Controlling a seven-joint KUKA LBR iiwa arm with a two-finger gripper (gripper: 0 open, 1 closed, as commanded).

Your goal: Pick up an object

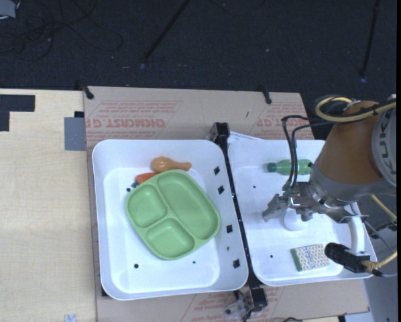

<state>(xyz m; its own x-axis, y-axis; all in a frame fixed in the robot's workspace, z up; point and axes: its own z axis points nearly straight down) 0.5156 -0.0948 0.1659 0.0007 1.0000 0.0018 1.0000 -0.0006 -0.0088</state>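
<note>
From my console: the grey-and-orange arm (pixel 351 156) leans in over the right white plastic bin (pixel 254 263), its metal gripper (pixel 289 213) low above a small white round object (pixel 294 221). I cannot tell the gripper's state or hold.

arm (pixel 351 156): orange band, grey shell | black and yellow cables | claw (pixel 289 210): apparently metallic grey
</note>
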